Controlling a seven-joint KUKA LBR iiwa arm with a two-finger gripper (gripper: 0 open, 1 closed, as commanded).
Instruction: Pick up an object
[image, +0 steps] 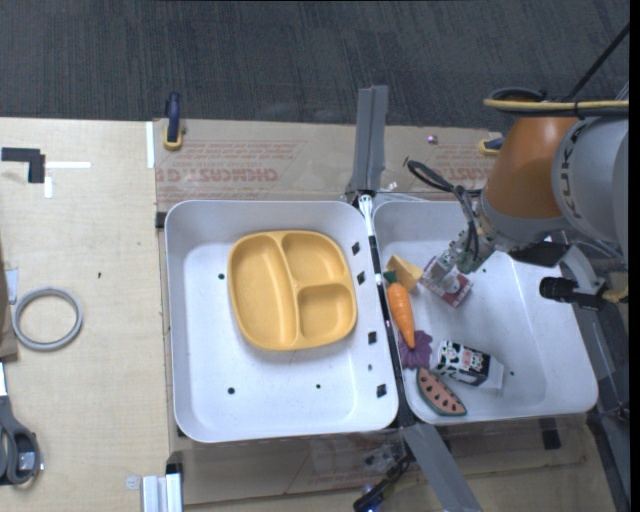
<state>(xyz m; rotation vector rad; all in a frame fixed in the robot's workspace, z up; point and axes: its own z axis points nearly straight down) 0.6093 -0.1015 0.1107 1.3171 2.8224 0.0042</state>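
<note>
**Ana:** Camera view puts your gripper (452, 272) low in the right bin (540, 390), near its back left corner. You want to know how far along you are?

**Ben:** Yes. Do you have anything yet?

**Ana:** You can't call it a pick. A small pinkish packet (447, 280) sits right at the fingertips, but the view is too small and cluttered there to say if the fingers are closed round it or merely above it. I cannot tell if they are apart or together. So judge it as: reach made, grasp unconfirmed, lift not yet done.

**Ben:** What else could you go for?

**Ana:** In the same bin you have a yellow wedge (405, 270) and a carrot (401, 312) hard against the divider between the bins, a purple piece (416, 350) below the carrot, a black-and-white carton (463, 363), and a watermelon slice (439, 392) at the front left corner.

**Ben:** And room to move?

**Ana:** Your tightest side is the left, where the wedge and carrot crowd the wall. The right half of that bin's floor is bare, so you have space there and straight up. The left bin (200, 400) holds a yellow divided plate (292, 290), well apart from you.
</note>
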